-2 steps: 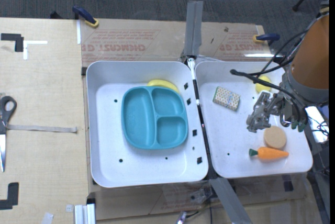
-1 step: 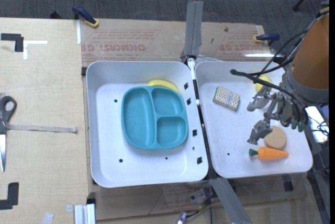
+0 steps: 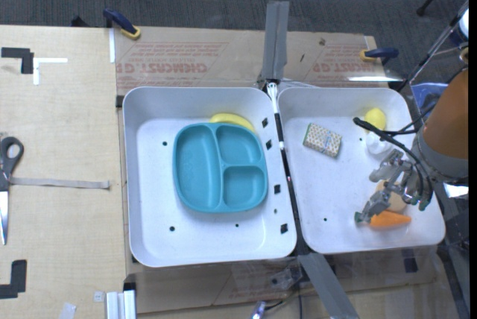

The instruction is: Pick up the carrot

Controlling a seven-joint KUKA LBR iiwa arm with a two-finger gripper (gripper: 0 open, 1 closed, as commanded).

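The orange carrot (image 3: 390,220) lies in the right bin (image 3: 328,228) close to its near right corner, its green end pointing left. My gripper (image 3: 381,192) hangs low in that bin just above and slightly left of the carrot, close to it or touching it. The carrot still rests on the bin floor.
In the right bin, a patterned block (image 3: 322,139) lies toward the back and a yellow object (image 3: 375,118) sits at the back right, near the arm's cables. The left bin (image 3: 149,220) holds a teal divided plate (image 3: 220,165) with a yellow item (image 3: 232,118) behind it.
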